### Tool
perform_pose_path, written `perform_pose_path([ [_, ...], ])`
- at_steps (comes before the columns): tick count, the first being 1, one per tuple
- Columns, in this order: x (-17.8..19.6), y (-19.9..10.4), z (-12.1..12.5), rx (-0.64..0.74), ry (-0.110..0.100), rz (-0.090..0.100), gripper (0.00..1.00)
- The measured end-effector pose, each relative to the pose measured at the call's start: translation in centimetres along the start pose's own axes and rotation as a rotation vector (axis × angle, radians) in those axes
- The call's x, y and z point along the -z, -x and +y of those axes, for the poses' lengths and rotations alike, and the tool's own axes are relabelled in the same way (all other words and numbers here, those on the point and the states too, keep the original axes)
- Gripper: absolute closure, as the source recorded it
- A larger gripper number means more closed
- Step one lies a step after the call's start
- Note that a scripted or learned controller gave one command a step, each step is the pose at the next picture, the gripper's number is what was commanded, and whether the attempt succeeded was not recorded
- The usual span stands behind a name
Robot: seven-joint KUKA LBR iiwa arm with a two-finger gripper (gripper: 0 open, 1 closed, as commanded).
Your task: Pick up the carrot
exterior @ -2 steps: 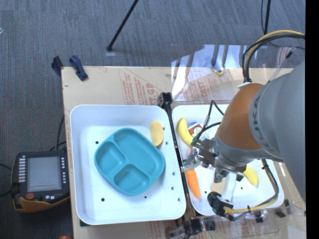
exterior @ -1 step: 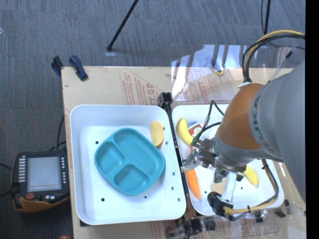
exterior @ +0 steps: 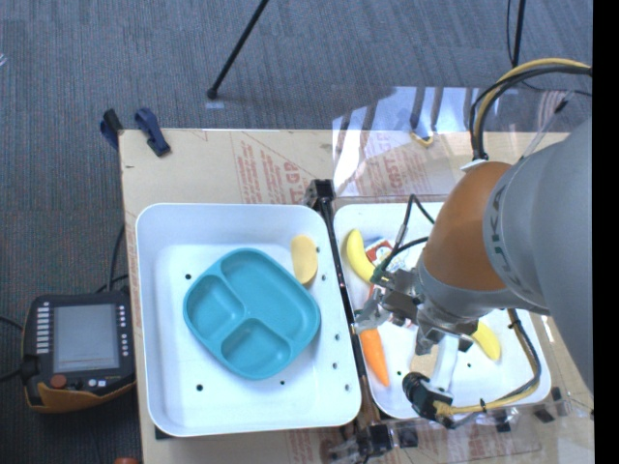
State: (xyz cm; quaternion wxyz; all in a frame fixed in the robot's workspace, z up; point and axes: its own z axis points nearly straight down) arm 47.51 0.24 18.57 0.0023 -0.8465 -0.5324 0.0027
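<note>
The orange carrot [exterior: 374, 356] lies in the right bin [exterior: 530, 387], close to its left wall and pointing toward the front edge. My gripper [exterior: 377, 309] hangs just above the carrot's thick upper end, under the grey arm with its orange band [exterior: 464, 245]. The arm's bulk covers much of the right bin's middle. Nothing is visibly held.
A yellow banana [exterior: 357, 253] and a small red-and-white item [exterior: 381, 252] lie behind the gripper. Another yellow piece [exterior: 486, 342] sits at the right. The left bin [exterior: 160, 356] holds a blue divided plate [exterior: 251, 311] and a pale yellow piece [exterior: 304, 258]. A pendant [exterior: 79, 341] lies left of the bench.
</note>
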Motion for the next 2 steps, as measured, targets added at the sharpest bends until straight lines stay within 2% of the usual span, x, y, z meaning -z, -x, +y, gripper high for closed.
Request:
perform_pose_path([
  [2,0.0,0.0,0.0,0.0,0.0,0.0,0.0],
])
